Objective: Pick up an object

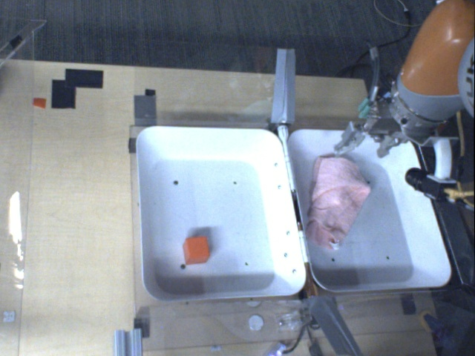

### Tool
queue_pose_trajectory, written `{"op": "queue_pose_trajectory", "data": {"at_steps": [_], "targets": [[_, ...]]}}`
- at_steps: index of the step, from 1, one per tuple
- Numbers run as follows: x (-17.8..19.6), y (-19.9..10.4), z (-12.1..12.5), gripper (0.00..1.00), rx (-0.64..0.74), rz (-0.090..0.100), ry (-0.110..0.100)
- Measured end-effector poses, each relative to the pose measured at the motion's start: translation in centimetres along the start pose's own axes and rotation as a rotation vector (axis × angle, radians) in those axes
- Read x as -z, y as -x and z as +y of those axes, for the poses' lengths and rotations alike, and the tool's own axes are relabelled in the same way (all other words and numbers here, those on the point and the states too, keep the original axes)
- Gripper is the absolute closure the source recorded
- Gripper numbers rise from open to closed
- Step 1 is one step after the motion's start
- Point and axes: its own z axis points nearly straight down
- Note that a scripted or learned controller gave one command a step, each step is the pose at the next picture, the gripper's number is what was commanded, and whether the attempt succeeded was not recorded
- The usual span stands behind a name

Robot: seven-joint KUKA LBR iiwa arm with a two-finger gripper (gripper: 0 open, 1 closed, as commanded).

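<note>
Gripper (365, 140) above pink cloth (335, 200); orange block (197, 250) (left bin (159, 154)) well apart.

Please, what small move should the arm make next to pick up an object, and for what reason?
Probably lower the tool a little toward the front and left, onto the pink cloth. The tool sits over the far edge of the right bin, just beyond the cloth's top end, and holds nothing. The cloth is the nearest object; the orange block lies away in the left bin.
</note>
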Motion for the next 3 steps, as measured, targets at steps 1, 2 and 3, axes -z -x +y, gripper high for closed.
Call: {"op": "queue_pose_trajectory", "data": {"at_steps": [1, 2, 3], "targets": [[-15.9, 0.1, -0.6, 0.0, 0.012, -0.001, 0.007], [-2.1, 0.1, 0.1, 0.0, -0.178, -0.002, 0.007], [-6.5, 9.3, 1.9, 0.0, -0.141, -0.002, 0.002]]}}
